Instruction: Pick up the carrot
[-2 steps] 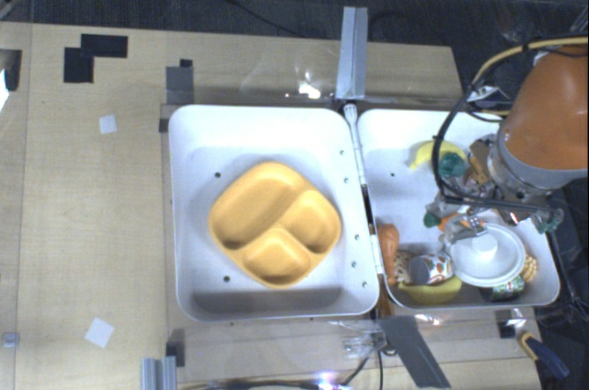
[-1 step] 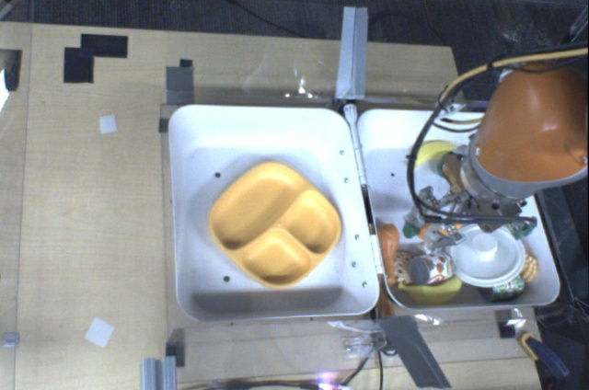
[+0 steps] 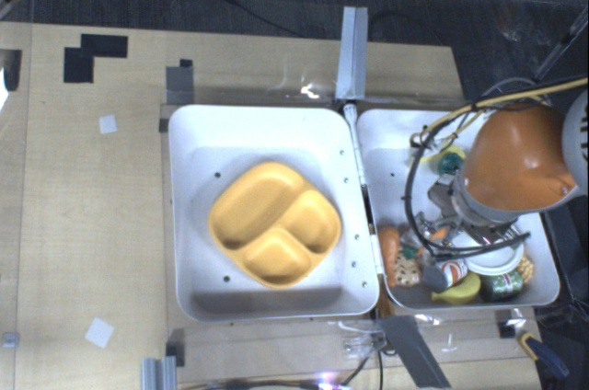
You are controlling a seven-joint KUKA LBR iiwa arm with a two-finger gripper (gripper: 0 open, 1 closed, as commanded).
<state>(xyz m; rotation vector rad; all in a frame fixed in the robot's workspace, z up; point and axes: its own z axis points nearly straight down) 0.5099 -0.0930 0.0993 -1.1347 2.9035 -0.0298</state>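
Bright, even light from overhead — the bench (image 3: 92, 223) reads pale and clean. Glare flares on the white bin (image 3: 267, 126) rims toward 12 o'clock, and a soft shadow pools inside it at 6 o'clock. The yellow tray (image 3: 274, 223) casts little shadow. Focus is slightly soft overall — the dark floor at 12 o'clock stays dim.

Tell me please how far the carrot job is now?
Done: the arm has reached into the right bin, where its gripper sits low. In hand: nothing visibly. The carrot lies by the bin's left wall, beside the gripper. Left: grasping and lifting it. The yellow tray sits in the left bin.
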